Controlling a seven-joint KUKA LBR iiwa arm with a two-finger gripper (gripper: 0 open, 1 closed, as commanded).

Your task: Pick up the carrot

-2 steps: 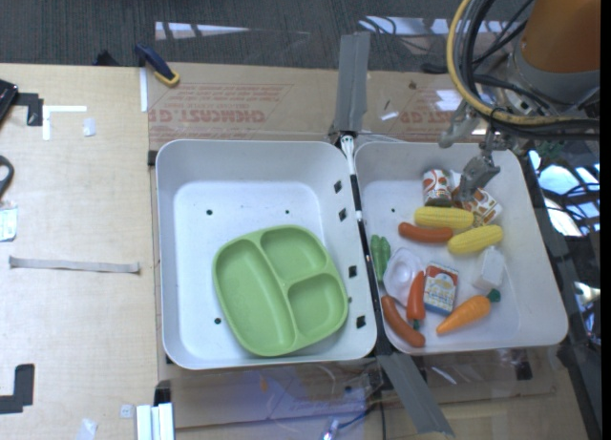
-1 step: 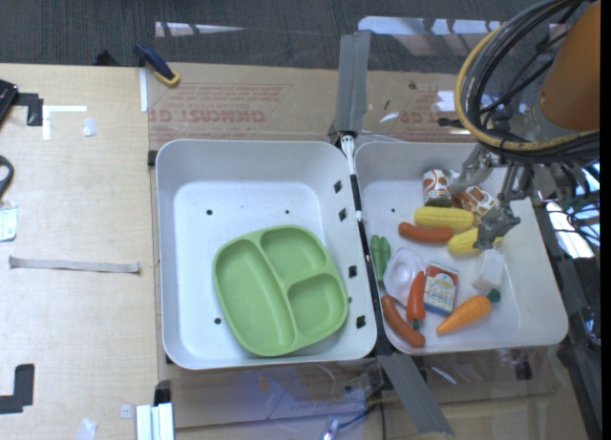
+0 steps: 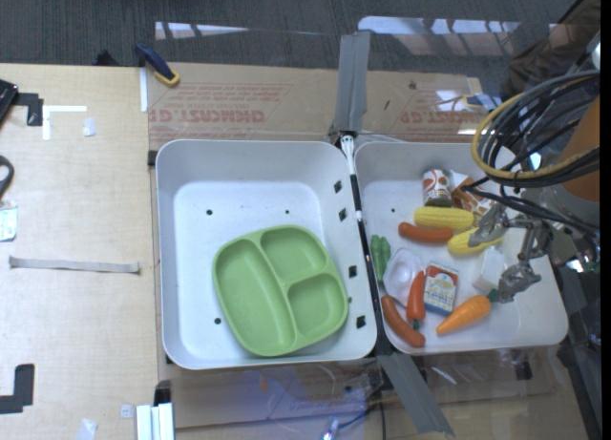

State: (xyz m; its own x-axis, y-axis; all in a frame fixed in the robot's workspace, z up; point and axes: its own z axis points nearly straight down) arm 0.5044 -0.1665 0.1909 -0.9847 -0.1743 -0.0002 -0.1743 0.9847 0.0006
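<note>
Red sausage (image 3: 401,323): lies at the right bin's near-left corner, slanting along the front wall.
Carrot (image 3: 465,314): lies on the floor of the right bin (image 3: 544,328) near its front wall, tilted, thick end up to the right, just below the gripper and free of it.
Green tray (image 3: 279,289): three compartments, rests in the near part of the left bin (image 3: 181,238).
Small carton (image 3: 440,289): lies just left of the carrot, with a red chilli (image 3: 417,296) beside it.
Gripper (image 3: 507,255): hangs over the right bin's right side, metal fingers (image 3: 516,281) spread apart and holding nothing; the lower one ends near the carrot's thick end.
Yellow banana (image 3: 468,241): partly under the upper finger.
Corn cob (image 3: 443,218): lies above an orange sausage (image 3: 425,233).
Can (image 3: 436,185): lies near the right bin's far wall.
Cables (image 3: 520,137): black and yellow loops above the gripper.
</note>
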